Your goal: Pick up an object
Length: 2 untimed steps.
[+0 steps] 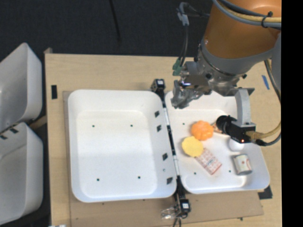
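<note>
Camera view: gripper [181, 100] low over right bin [251, 183] near its far-left corner, finger state impossible to tell, nothing visibly held; orange ball [202, 130] mid-bin touching yellow disc [192, 146], clear packet [209, 162] beside it, small grey canister [242, 164] toward near-right corner

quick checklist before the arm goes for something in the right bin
1. Objects within the right bin: ok; orange ball, yellow disc, wrapped packet, small grey cylinder all lie inside.
2. Pincer over the right bin: ok, above its far left corner.
3. Pincer centred on an object: not ok; the ball lies nearer the camera.
4. Ball free of neighbours: not ok, the disc touches it.
5. Pincer opening: cannot tell.
</note>
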Each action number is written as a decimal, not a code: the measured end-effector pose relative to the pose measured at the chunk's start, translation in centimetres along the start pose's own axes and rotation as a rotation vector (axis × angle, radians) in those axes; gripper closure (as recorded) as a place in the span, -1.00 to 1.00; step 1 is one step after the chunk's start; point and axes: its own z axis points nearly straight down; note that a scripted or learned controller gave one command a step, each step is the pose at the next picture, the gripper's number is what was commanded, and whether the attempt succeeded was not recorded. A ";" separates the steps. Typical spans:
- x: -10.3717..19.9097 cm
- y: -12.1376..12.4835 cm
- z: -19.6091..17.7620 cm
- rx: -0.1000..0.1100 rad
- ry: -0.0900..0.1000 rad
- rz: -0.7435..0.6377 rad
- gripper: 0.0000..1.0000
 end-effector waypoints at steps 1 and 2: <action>3.0 -2.5 3.9 0.006 -0.002 0.002 1.00; 7.5 -2.4 3.3 0.003 -0.001 0.000 1.00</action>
